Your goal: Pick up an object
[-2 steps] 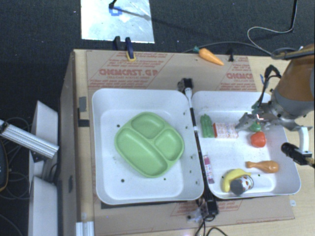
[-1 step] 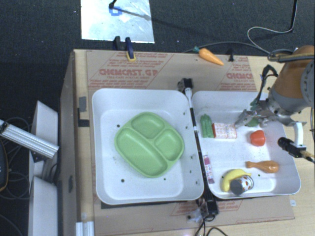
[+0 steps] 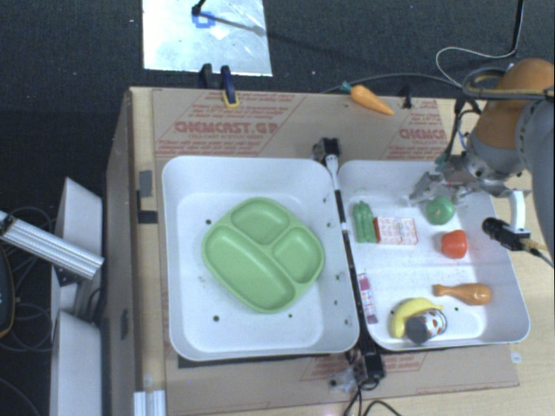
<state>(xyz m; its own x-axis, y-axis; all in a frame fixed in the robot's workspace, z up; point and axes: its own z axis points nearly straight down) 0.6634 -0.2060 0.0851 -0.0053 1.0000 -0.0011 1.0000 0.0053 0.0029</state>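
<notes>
green ball-like object [image 3: 440, 211] sits in the right bin [image 3: 507, 319], upper part, w/ the gripper [image 3: 440, 189] right over it, looks like touching its top edge, though i can't confirm contact. going l to r from my feed: left bin [image 3: 186, 189] holds a green divided plate [image 3: 263, 253], three compartments, lying flat near the middle. at the seam btwn the bins there's a dark clip-like bit [image 3: 328, 150] at the far end. right bin next: a green veg-shaped piece [image 3: 362, 221] near the left wall, a small red-and-white packet [image 3: 396, 230] just beside it, a thin pink-marked stick [image 3: 365, 295] lower down along the left wall. nearer the front a yellow banana [image 3: 408, 312] touches a grey round item [image 3: 424, 327]. further right an orange-red tomato-like thing [image 3: 454, 244] below the green ball, apart from it, and a tan drumstick shape [image 3: 466, 294] lying sideways. a toy carrot [image 3: 373, 100] lies on the cardboard [image 3: 260, 120] behind the bins. pincer state: can't tell from here, the fingers are a grey blur against the bin; nothing clearly btwn them. arm [image 3: 512, 120] enters from the right, orange band visible.
</notes>
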